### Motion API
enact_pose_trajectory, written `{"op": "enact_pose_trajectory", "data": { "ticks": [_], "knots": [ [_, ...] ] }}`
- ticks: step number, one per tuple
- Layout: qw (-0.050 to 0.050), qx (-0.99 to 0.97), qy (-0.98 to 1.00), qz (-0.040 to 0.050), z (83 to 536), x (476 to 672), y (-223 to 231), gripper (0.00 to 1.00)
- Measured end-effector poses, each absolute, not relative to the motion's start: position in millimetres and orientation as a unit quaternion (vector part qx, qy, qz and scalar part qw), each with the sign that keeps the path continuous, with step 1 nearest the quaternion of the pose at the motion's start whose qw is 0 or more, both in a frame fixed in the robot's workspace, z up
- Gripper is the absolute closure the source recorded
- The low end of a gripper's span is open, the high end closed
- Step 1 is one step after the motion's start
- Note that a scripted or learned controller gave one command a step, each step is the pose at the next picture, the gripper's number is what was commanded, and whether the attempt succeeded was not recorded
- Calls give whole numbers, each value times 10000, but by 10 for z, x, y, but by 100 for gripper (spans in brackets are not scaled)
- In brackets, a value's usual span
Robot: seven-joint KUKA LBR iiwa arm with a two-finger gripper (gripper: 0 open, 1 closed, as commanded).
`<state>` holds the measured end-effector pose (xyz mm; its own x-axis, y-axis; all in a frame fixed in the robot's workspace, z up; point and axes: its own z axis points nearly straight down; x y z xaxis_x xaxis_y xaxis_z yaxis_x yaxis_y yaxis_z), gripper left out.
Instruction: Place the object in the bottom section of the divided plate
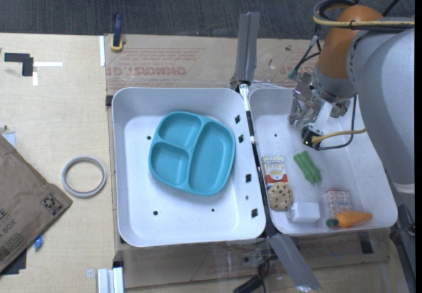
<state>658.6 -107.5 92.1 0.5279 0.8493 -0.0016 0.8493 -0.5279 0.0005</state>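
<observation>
A blue divided plate (192, 152) lies in the left bin (132, 173), with one long section on its right and two smaller ones on its left, all bare. My gripper (303, 115) hangs over the back of the right bin (376, 160), pointing down. It is behind a green pod-like toy (306, 167) and apart from it. Nothing shows in the gripper.
The right bin also holds a small snack carton (273, 169), a cookie (279, 196), a white block (304, 211), a little pink box (337, 200) and a toy carrot (349, 220). A tape ring (84, 175) and a cardboard box (23, 209) lie on the bench at left.
</observation>
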Motion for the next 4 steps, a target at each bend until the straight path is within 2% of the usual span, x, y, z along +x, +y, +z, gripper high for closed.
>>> {"op": "enact_pose_trajectory", "data": {
  "ticks": [1,2,3,4],
  "knots": [
    [2,9755,2199,-10,921,6585,-1225,100],
    [-5,9947,1026,-19,910,6459,-1541,100],
    [0,9947,1025,-7,922,6517,-1516,100],
    [-6,9865,1640,-16,917,6515,-1063,100]
  ]
}}
